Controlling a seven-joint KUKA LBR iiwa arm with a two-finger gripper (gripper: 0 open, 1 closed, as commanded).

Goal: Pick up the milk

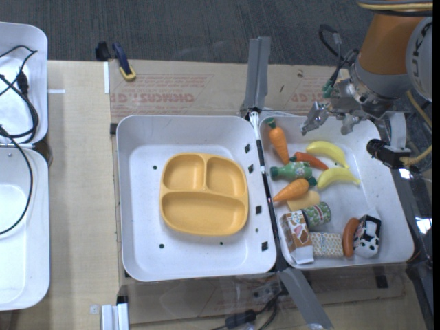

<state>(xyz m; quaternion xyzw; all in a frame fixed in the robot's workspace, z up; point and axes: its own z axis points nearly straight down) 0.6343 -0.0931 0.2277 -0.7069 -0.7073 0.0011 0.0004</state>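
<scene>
The bench (75, 184) carries two shallow white bins side by side. The left bin (137, 205) holds a yellow divided plate (204, 193) near its middle. The right bin (392, 205) holds the small food items. The grey arm (395, 40) with its orange band reaches in from the right, and its gripper (328, 119) hangs over the far edge of the right bin, above and apart from all the items; whether it is wide or narrow one cannot tell from this view, and nothing is seen held in it. Two yellow bananas (331, 162) lie near the middle of the right bin, with a carrot (278, 141) beside the divider and a second carrot (292, 190) lower down. The milk (370, 236), a small carton with black and white cow spots, lies at the near right corner of the right bin, just beside a red sausage (350, 236). A red and white carton (298, 236) lies at the near left, next to a cracker (326, 244) and a small green can (317, 214).
</scene>
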